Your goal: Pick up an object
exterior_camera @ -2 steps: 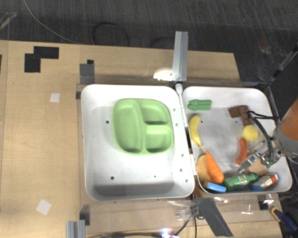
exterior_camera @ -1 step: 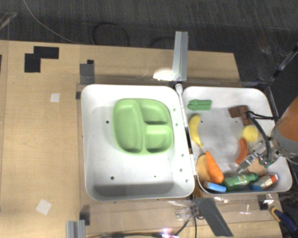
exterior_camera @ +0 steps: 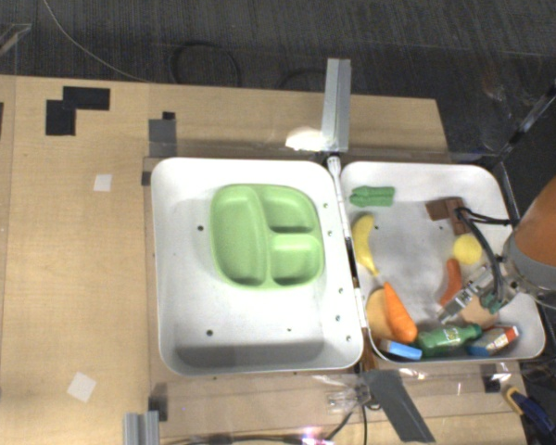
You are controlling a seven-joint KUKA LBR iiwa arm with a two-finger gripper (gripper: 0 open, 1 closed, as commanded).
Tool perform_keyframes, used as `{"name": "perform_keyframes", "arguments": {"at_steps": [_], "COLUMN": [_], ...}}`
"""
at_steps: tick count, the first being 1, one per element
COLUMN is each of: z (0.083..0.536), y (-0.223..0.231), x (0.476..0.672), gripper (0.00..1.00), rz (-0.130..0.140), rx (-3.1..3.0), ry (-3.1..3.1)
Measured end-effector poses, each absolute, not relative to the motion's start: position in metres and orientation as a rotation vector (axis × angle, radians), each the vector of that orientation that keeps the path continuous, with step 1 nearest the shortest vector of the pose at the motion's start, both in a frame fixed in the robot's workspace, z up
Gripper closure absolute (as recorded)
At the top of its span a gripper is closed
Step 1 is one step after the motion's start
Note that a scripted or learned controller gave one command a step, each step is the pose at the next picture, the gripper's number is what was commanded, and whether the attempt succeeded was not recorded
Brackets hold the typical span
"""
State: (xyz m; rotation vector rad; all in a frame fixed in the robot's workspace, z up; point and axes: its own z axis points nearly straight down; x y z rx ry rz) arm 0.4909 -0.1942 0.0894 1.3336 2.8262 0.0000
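Dark carpet lies behind a wooden bench [exterior_camera: 65, 295] bearing two white bins.

Left bin [exterior_camera: 181, 341]: one green divided tray [exterior_camera: 264, 235], set near the middle.

Right bin [exterior_camera: 417, 179]: green block [exterior_camera: 372, 196] at the top; banana [exterior_camera: 363, 242]; carrot [exterior_camera: 399, 313]; blue piece [exterior_camera: 402, 349]; green bottle [exterior_camera: 449, 338] lying along the front wall; red pepper [exterior_camera: 451, 279]; lemon [exterior_camera: 467, 247]; brown block [exterior_camera: 443, 209].

Claw [exterior_camera: 473, 297]: low in the right bin, just beside the pepper, above the bottle; whether spread or closed cannot be told.

Handling, judged: toy foods, light, stiff, smooth plastic, likely slippery. The pepper is best taken across its narrow middle.
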Motion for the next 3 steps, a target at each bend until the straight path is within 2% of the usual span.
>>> {"name": "perform_keyframes", "arguments": {"at_steps": [1,2,3], "z": [0.103,0.135,0.134], "y": [-0.194,-0.205,-0.205], "x": [0.495,0.588,0.588], "gripper": [1.00,1.00,0.00], "rz": [0.003,0.004,0.003], "rx": [1.319,1.876,1.876], "ry": [2.820,2.510,2.511]}}
